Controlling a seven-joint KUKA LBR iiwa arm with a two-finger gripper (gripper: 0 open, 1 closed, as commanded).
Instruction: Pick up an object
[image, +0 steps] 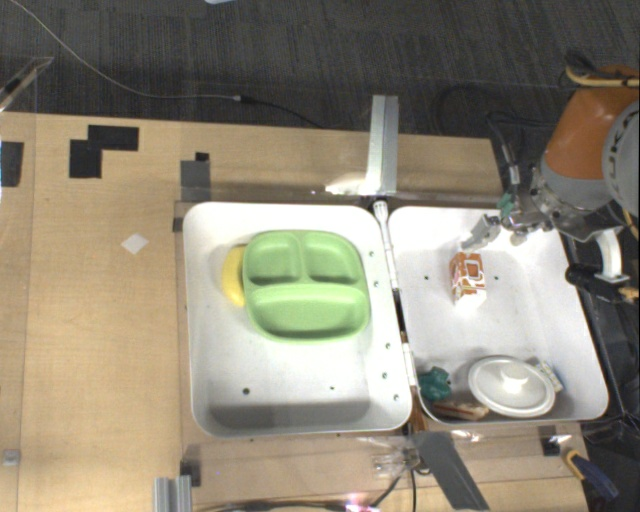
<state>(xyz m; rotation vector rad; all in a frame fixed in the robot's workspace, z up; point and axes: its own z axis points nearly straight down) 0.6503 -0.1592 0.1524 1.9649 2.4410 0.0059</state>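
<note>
Over the right bin's (570, 330) far corner, your gripper (497, 224) hangs with its fingers spread and nothing between them. It is released, so count the pick as not yet made: no object has left a bin floor.

Just below and a little left of the fingertips lies the nearest candidate, a small orange-and-white packet (467, 276), lying flat and alone on bare white floor. By the look of it you are early in the attempt, lined up near that packet but not down on it. Descent, closing and lift all remain.

Nothing crowds the packet; the bin's back wall and the divider (389, 270) between the bins are near but apart from it, so you should have room for the fingers.

Further out, along the right bin's near edge, you have a white lid (512, 384) or bowl-like dish, a teal item (434, 383) just beside it and something brown (463, 409) tucked under them; those touch each other and would be harder to single out.

Across the divider, the left bin (290, 400) holds a green tray (303, 284) with a yellow thing (233, 277) partly hidden under its left edge.
</note>
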